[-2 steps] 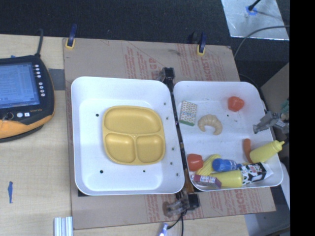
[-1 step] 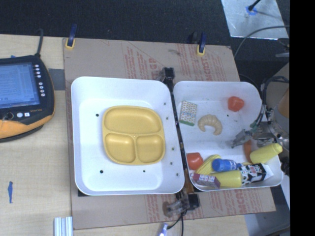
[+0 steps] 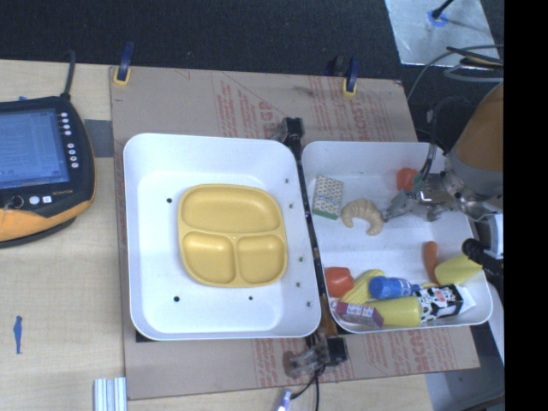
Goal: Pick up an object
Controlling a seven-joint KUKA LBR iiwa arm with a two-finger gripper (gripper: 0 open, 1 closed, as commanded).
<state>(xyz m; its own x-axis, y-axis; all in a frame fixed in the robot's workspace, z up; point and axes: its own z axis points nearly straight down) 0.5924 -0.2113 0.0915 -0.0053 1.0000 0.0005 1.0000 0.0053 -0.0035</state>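
Croissant [image 3: 364, 214] lies loose near the middle of the right bin [image 3: 368, 159], just left of the gripper [image 3: 401, 205]; gripper sits low over the bin floor, reaching in from the right, fingers look spread and nothing between them; tip close beside the croissant, contact not clear; small checkered packet [image 3: 327, 197] further left by the bin wall; orange piece [image 3: 406, 177] behind the gripper; front of the bin crowded: red cup [image 3: 339, 279], blue bottle [image 3: 390, 288], yellow bottles, cow-print carton [image 3: 440, 300]; left bin [image 3: 154, 229] carries 1 yellow divided plate [image 3: 232, 234]; tablet [image 3: 38, 165] on the tabletop [image 3: 51, 315] far left; judgement: approach done, grasp and lift both left, nothing picked yet.
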